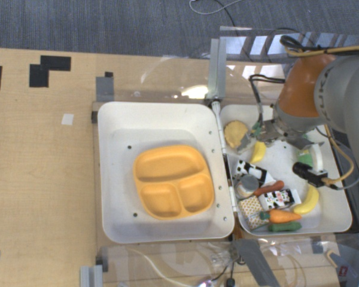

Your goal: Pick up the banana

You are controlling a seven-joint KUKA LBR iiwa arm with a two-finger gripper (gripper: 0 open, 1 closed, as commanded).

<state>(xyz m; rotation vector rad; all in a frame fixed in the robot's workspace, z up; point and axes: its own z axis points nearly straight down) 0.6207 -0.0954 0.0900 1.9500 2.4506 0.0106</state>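
The arm [329, 94] hangs over the right bin [341, 220] in the frame's right half, seemingly mid-approach; next it must close squarely around one fruit. The hand [264, 133], whose grip I cannot tell, sits just above a small banana [258, 152]. Another banana [308, 201] lies lower right, well apart.

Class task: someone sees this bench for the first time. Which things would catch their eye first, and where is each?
The orange tray stands out, alone in the left bin. Next, the grey arm with its orange band reaches in from the right over the right bin, above a heap of toys. Two bananas show there: one near the gripper, another at the right side.
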